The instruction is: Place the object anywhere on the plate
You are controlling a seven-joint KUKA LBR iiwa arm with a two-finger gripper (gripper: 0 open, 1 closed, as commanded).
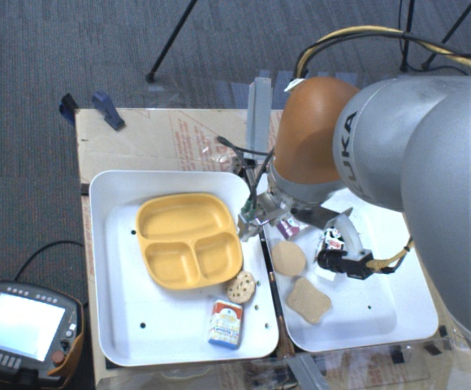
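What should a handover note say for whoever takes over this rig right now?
Hand: over the seam between the bins, near the yellow plate; nothing visibly held.
Left bin: plate with all compartments bare, cookie touching its lower right edge, small carton below.
Right bin: round bun and bread slice.
Done: nothing on the plate.
Left: pick an object, set it on the plate.
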